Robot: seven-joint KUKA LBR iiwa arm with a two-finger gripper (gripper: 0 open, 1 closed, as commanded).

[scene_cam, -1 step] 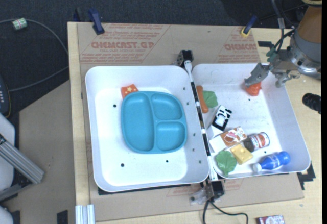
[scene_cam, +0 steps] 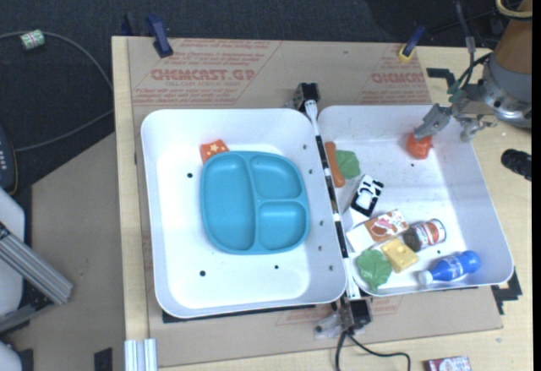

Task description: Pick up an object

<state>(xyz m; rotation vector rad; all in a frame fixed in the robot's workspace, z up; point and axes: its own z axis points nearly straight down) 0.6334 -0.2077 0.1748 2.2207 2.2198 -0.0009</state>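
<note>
My gripper (scene_cam: 450,124) hangs over the far right corner of the right bin (scene_cam: 494,221), its two fingers spread open with nothing between them. A small red-orange object (scene_cam: 418,145) lies on the bin floor just below and left of the left fingertip (scene_cam: 433,121), outside the jaws. Further objects lie toward the front of this bin: a red can (scene_cam: 427,233), a blue bottle (scene_cam: 449,266), a yellow block (scene_cam: 400,256), a green piece (scene_cam: 374,268), a printed card (scene_cam: 385,226) and a black-and-white item (scene_cam: 366,196).
By the divider lie an orange stick (scene_cam: 331,165) and a green leaf shape (scene_cam: 347,165). The left bin (scene_cam: 169,276) holds a blue divided plate (scene_cam: 254,201) and a small orange block (scene_cam: 214,150). Cables and arm parts crowd the upper right.
</note>
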